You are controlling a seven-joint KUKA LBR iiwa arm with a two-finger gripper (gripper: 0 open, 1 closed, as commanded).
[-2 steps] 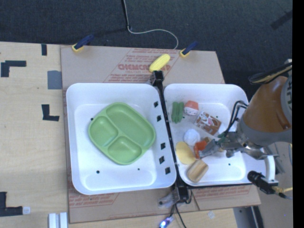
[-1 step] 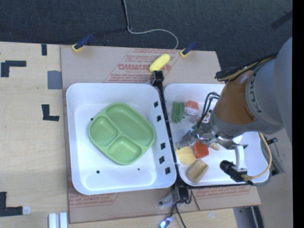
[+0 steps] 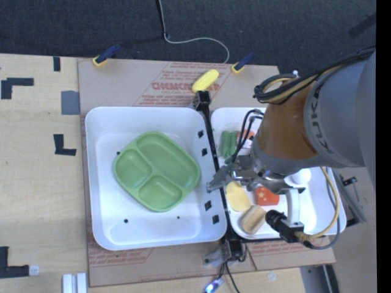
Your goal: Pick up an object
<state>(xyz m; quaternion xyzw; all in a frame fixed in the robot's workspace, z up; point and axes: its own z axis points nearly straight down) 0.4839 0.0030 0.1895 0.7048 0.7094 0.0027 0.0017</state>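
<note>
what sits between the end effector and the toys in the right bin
Nothing visible does. The end effector hangs directly over the yellow piece, red piece and tan piece in the right bin; the arm hides part of that bin.

A dark carpeted floor point(image 3: 79, 14) fills the top of the frame, with a thin white cable point(image 3: 183, 40) looping across it. Below lies the light wooden desk point(image 3: 36, 182), marked with black tape pieces point(image 3: 61, 145) at the left. A brown cardboard sheet point(image 3: 140, 81) (printed in red lettering) covers its middle, pinned at the upper edge by two blue-and-yellow clamps point(image 3: 105, 55).
</note>
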